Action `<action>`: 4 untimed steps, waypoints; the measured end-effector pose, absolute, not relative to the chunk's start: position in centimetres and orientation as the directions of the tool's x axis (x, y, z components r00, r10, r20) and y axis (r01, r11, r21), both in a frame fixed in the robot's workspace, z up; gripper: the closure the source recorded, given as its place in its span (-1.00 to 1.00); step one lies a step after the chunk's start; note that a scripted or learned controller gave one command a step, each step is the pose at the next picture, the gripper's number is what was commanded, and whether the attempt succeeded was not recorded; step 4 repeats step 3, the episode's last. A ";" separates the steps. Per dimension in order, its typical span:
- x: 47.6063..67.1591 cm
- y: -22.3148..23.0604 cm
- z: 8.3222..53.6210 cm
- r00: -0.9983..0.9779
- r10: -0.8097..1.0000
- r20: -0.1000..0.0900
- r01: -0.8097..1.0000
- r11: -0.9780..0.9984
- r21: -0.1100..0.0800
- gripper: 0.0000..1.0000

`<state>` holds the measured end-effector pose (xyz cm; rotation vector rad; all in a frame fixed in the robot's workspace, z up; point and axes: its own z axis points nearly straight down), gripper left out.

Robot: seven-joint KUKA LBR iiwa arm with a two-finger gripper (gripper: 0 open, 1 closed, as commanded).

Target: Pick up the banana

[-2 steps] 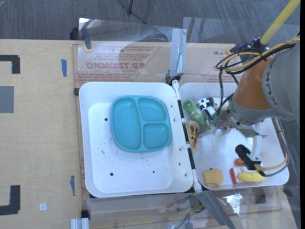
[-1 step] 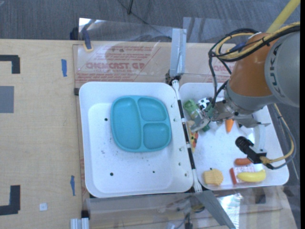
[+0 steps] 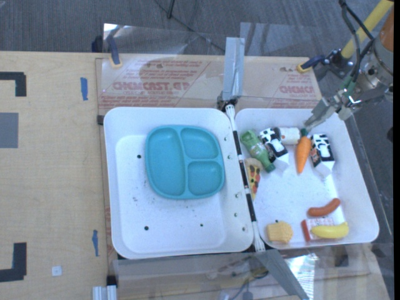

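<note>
Two bins sit side by side. The left bin (image 3: 122, 186) holds a plate (image 3: 185, 161). In the right bin (image 3: 362, 186), the banana (image 3: 329, 231) lies at the near right corner, a sausage (image 3: 323, 208) just behind it and a corn cob (image 3: 280, 232) to its left. Farther back lie a carrot (image 3: 302, 154), two cartons (image 3: 274, 144) and a bottle (image 3: 257, 149). The gripper (image 3: 310, 122) hangs over the far edge, just behind the carrot.

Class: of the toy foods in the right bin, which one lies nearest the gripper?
The carrot: its top sits just below the gripper; the banana lies farthest.
</note>
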<state>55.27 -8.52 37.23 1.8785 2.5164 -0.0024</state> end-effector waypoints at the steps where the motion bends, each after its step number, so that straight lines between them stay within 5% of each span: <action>1: 51.4 -15.2 28.7 -0.275 0.961 -0.001 0.961 0.275 -0.002 -1.00; 2: 48.3 -16.5 25.9 -0.173 0.985 0.001 0.985 0.173 -0.004 -1.00; 3: 48.0 -18.6 11.6 -0.174 0.985 0.000 0.985 0.174 -0.001 -1.00; 4: 48.0 -18.6 11.6 -0.174 0.985 0.000 0.985 0.174 -0.001 -1.00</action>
